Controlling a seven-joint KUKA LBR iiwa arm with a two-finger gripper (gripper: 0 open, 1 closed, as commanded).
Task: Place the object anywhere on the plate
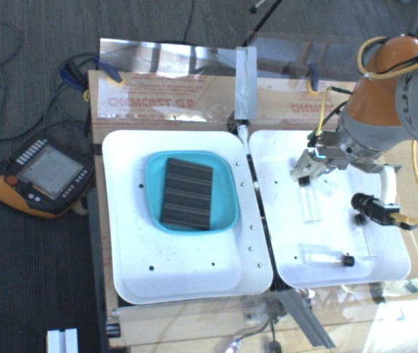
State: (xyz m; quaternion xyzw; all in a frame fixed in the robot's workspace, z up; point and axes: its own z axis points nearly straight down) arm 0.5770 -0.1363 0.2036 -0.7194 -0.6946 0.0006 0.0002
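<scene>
A teal plate (226, 201) sits in the left white bin (128, 263). A dark grey ribbed block (187, 193) lies flat on the plate, near its middle. My gripper (308, 169) hangs over the upper part of the right bin (389, 267), well to the right of the plate and apart from the block. Just below the gripper lies a clear tube (310, 206) on the bin floor. I cannot make out anything held in the gripper.
A second clear tube (325, 257) with a small black tip (348, 260) lies near the right bin's front. The ridge between the two bins (257, 197) runs top to bottom. A handheld pendant (43, 176) lies on the floor at left.
</scene>
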